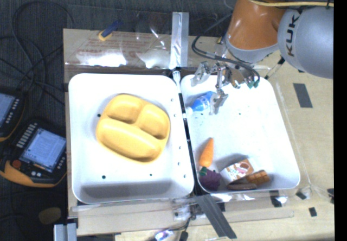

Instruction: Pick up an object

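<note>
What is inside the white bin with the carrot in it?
The right bin holds a carrot, a purple thing, a small printed packet, a brown thing and something blue beside the gripper. Whatever lies under that pile is covered.

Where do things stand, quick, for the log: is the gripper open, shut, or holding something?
Gripper: cannot be told; it hangs beside the small blue object in the right white bin.

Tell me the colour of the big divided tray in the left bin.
Yellow tray, in the camera view.
</note>
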You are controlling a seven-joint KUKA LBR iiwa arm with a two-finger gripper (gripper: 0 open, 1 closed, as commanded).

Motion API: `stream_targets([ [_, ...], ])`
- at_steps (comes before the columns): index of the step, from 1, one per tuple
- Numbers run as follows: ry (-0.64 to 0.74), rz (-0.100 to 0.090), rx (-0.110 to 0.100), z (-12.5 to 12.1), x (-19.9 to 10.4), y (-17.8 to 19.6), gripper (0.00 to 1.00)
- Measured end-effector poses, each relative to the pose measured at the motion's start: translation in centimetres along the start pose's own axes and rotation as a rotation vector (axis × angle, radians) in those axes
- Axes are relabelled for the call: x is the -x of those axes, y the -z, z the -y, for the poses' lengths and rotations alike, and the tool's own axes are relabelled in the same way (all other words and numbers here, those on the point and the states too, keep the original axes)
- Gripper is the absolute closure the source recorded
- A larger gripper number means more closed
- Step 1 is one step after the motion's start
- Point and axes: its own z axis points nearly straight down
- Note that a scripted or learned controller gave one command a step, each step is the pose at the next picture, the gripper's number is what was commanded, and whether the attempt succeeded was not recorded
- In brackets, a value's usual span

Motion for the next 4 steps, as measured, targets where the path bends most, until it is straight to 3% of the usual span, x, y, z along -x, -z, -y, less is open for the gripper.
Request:
stream_targets([
  [1,-0.001,0.007,0.005,-0.1,0.2,1.1,1.00],
  [2,-0.001,0.007,0.005,-0.1,0.2,1.0,0.00],
  [3,0.266,0.001,0.000,5.0,-1.0,1.2,0.00],
  [4,0.264,0.010,0.004,4.8,-0.8,2.3,1.00],
])
